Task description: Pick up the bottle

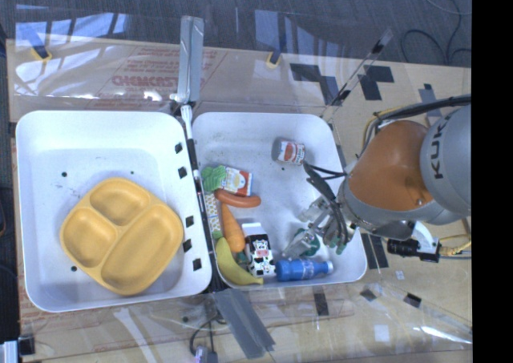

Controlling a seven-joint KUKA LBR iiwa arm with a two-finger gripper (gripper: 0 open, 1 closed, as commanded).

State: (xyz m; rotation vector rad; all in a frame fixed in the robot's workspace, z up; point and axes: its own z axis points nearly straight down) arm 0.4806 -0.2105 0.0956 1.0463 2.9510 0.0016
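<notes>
— Gripper [314, 233]: low over the right bin [317, 125], near its front right corner, just above the bottle [304, 269]. Orange-banded arm [393, 173] reaching in from the right.

— Open or shut?

— Cannot tell; metal parts and cables tangled together at the tip, too cluttered to read. Nothing visibly held.

— And the bottle?

— Lying on its side against the front wall of the right bin, blue, cap end pointing right. Just left of it, a small black-and-white carton [258, 253], then a banana [232, 265] curving along the front left corner.

— Anything else in that bin?

— A carrot [232, 229] and a sausage [237, 199] beside a red and green packet [232, 179] by the left wall; a small can [288, 151] toward the back, well apart from the bottle.

— Left bin [48, 137]?

— Holding a yellow divided tray [120, 233].
</notes>
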